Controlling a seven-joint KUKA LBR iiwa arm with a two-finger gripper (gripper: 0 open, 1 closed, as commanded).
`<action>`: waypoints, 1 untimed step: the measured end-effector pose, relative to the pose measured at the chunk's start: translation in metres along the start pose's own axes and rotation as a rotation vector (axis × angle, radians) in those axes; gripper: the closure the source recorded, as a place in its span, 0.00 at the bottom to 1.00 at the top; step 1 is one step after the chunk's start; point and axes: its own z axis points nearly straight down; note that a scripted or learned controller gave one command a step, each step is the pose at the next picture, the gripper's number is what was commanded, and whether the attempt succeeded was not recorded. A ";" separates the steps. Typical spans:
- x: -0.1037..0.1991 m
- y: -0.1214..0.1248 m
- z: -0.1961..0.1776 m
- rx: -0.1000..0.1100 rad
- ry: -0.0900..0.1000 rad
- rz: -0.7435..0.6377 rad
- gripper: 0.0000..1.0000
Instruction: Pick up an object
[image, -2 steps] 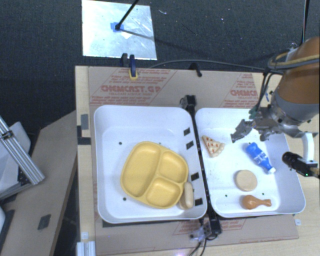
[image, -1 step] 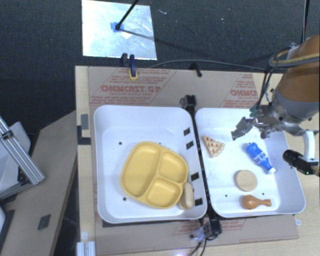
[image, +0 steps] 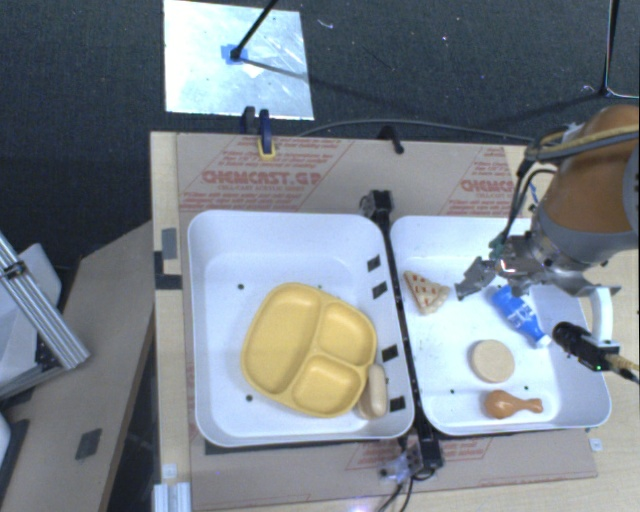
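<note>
The worktop (image: 480, 165) carries two bins. The left bin (image: 230, 250) holds a yellow tray (image: 300, 350) with a roll (image: 375, 390) beside it. The right bin (image: 440, 240) holds a waffle (image: 427, 293), bottle (image: 518, 313), cookie (image: 492, 361) and drumstick (image: 512, 405). The arm (image: 595, 185) hangs over this bin, its jaws (image: 490, 272) apparently open and empty, between waffle and bottle. This looks like the approach; next, it needs to centre over one item and descend.
</note>
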 end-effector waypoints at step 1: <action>-0.004 0.001 0.043 -0.001 0.000 0.000 0.00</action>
